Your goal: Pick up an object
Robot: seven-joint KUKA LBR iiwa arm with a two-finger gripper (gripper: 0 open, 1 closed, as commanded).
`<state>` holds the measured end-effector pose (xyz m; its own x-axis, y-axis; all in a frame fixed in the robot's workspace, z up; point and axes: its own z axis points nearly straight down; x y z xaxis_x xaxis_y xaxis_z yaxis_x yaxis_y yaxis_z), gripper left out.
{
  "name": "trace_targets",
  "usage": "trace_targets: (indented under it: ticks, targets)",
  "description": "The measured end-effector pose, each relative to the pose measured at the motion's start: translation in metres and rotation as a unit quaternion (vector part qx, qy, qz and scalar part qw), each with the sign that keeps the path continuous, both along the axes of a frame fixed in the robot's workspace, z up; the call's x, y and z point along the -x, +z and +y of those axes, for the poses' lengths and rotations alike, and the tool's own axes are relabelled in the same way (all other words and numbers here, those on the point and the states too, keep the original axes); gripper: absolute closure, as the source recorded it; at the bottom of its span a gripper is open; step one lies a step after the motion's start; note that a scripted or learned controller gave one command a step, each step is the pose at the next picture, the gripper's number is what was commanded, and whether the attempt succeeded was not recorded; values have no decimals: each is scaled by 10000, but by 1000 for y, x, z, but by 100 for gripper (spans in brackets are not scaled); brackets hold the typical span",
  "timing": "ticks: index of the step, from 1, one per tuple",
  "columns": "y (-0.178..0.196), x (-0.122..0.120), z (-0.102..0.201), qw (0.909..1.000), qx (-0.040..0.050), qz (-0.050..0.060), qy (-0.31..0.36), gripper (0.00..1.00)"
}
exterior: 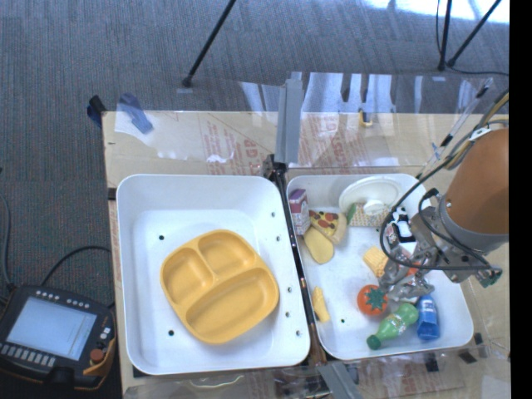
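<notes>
Hovering low in the right white plastic bin [462,326], your claw [405,283] sits above the round red toy tomato [371,300] and green plastic bottle [392,326]; open or closed, can't tell. Probably lining up a grasp.

bins [133,223]: 2; yellow tray [219,284]: 1; tomato [371,300]: 1; green bottle [393,326]: 1; blue bottle [428,318]: 1; white bowl [370,195]: 1

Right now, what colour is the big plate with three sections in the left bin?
Yellow-orange. The plate shows best in the camera view.
</notes>
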<state>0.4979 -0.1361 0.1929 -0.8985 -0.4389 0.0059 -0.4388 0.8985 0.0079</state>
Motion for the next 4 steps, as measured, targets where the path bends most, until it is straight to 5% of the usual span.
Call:
trace_targets:
  ticks: [1, 2, 3, 4]
  targets:
    - [34, -21, 69, 9999, 3, -31, 118, 100]
    - [-108, -25, -18, 9994, -3, -36, 346, 100]
    - [-109, -73, 27, 10000, -2, -26, -89, 100]
    - [-109, -73, 26, 10000, 3, -24, -92, 0]
